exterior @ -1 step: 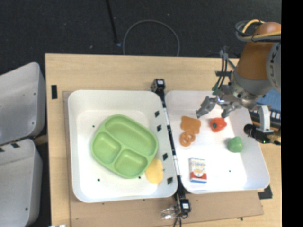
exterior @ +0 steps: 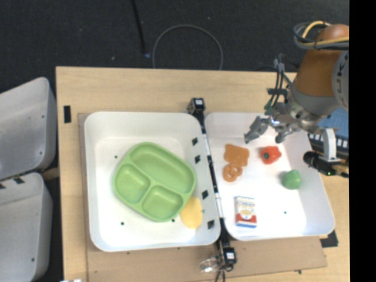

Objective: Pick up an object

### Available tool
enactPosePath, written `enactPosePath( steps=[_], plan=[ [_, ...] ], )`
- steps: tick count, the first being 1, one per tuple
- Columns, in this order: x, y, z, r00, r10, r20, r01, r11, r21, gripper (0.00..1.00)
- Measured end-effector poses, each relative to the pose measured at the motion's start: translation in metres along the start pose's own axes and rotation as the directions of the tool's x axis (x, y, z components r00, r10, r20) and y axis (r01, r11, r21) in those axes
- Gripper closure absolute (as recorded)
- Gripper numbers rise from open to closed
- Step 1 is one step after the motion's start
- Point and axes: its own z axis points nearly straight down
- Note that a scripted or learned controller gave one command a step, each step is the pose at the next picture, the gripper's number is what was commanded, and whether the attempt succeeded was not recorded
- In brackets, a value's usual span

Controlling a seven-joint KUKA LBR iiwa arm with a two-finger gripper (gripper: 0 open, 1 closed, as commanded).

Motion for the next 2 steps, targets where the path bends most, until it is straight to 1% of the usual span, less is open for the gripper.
enactPosePath(
  steps=[1,2],
  plan=[
    [0.008,0.002,0.056,1.000,-0.001,0.002,0.001,1.000,0.004,0.00],
    [0.006,0.002,0.108,1.000,0.002,0.003,-0.002,1.000,0.002,0.00]
  ],
)
